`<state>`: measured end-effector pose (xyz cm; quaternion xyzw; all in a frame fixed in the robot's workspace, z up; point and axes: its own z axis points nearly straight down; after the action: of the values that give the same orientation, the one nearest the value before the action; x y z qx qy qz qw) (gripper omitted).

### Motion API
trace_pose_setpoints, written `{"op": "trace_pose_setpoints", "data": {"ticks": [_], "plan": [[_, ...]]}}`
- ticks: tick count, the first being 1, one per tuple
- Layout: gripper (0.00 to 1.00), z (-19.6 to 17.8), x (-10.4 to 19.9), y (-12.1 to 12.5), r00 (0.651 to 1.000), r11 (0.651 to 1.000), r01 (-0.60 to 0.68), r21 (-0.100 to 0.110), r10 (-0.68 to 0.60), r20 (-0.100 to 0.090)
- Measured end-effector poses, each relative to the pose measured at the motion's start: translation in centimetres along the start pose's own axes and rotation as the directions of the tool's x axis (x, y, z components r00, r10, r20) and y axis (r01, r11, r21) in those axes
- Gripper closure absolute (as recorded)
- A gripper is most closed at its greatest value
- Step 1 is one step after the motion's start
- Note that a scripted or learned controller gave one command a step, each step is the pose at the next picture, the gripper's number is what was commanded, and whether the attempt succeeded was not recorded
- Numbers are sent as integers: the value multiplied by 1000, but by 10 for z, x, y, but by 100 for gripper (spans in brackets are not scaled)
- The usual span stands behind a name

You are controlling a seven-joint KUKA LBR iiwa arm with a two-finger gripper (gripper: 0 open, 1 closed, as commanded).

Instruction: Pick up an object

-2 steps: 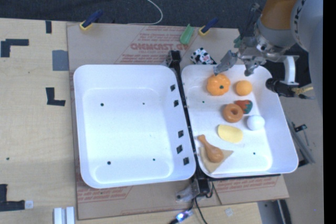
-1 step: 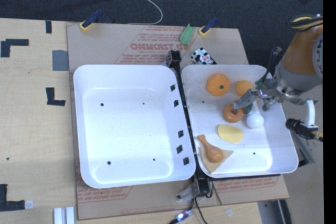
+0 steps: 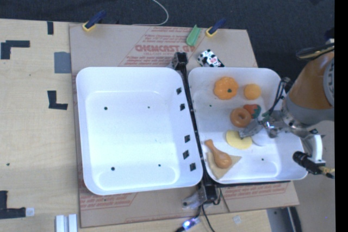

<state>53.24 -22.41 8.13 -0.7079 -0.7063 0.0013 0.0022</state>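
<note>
Two white bins are set side by side on a cardboard sheet (image 3: 109, 46). The left bin (image 3: 87, 117) is seen with just its bare white floor and a few dark dots. All the pickable stuff is found in the right bin (image 3: 272, 171).

Along that bin's far side, a pumpkin (image 3: 225, 88) is parked with a small orange ball (image 3: 251, 91) just beside it, apart from each other. A bit nearer, a brown donut (image 3: 239, 117) is seen, with a red-and-green thing (image 3: 254, 111) touching its right side; what that thing is can't be made out. A yellow disc (image 3: 238, 140) is laid flat just below the donut. At the near left corner, a tan drumstick (image 3: 217, 154) is rested on a tan wedge (image 3: 228, 164).

The arm (image 3: 310, 92) is reached in from the right, and the gripper (image 3: 253, 129) is lowered between the donut and the yellow disc, right at the disc's upper edge. Whether it's wide or narrow can't be told from here, since it's just a grey blur, and nothing is clearly seen held in it.

Outside the bins, a black-and-white cow toy (image 3: 209, 58) is left on the cardboard past the right bin's far rim, and a green clip (image 3: 193, 36) is spotted close by.
</note>
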Motion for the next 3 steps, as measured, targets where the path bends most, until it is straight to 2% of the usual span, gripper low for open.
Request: {"op": "trace_pose_setpoints", "data": {"ticks": [1,2,3], "plan": [[100,-14,0,4,1000,1000,3,-6,-3,3],[100,-3,44,86,1000,1000,10,-8,-10,1],[100,-4,49,22,1000,1000,2,-4,-2,1]]}}
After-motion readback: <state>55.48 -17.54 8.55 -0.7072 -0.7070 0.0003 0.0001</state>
